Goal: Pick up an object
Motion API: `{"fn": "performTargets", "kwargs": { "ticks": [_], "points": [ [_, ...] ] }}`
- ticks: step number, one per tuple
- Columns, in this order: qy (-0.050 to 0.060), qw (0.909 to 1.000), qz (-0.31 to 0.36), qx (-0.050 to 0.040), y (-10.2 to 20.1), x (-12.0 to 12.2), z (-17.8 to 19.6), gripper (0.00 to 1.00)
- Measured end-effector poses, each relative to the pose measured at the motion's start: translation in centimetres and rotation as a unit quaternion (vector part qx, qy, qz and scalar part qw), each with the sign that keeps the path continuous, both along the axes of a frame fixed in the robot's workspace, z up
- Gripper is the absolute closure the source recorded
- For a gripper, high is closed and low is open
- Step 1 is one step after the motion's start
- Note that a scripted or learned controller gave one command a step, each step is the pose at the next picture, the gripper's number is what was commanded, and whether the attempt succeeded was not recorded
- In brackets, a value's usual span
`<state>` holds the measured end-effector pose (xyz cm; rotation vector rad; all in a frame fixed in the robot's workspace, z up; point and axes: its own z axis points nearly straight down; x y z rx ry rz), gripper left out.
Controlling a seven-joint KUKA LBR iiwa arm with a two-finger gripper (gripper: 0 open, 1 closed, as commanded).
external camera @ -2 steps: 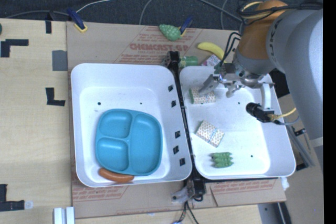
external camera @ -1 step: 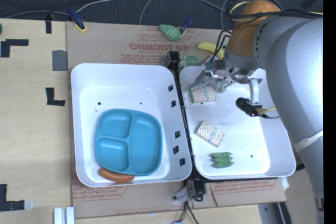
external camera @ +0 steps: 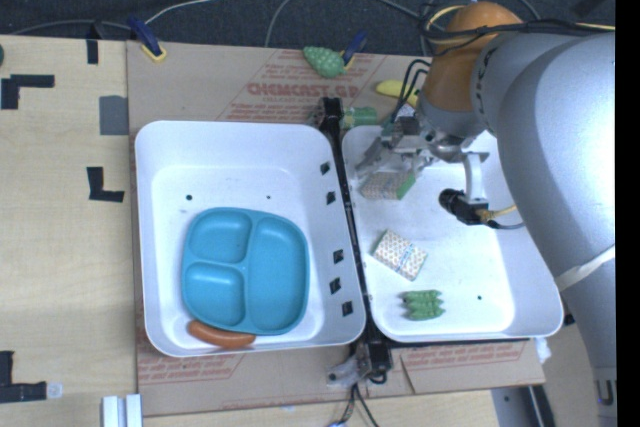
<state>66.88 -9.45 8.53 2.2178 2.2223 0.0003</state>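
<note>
Even bright overhead light, soft shadows, slight blur, pic a bit grainy.

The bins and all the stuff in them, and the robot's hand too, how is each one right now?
blue plate: lying flat in the left bin.
orange sausage: lying by the blue plate's near edge.
patterned block: lying loose in the right bin.
green pea pod: lying loose, near the front.
gripper: low over the right bin's back corner, grip too blurry to tell.
</note>
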Motion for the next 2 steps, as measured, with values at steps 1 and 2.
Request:
{"fn": "performTargets", "kwargs": {
  "ticks": [1, 2],
  "points": [
    [0.000, 1.0000, 0.000, -0.0002, -0.4, -0.5, 0.0, 0.00],
    [-0.001, 1.0000, 0.000, -0.0004, -0.5, -2.2, 0.1, 0.00]
  ]
}}
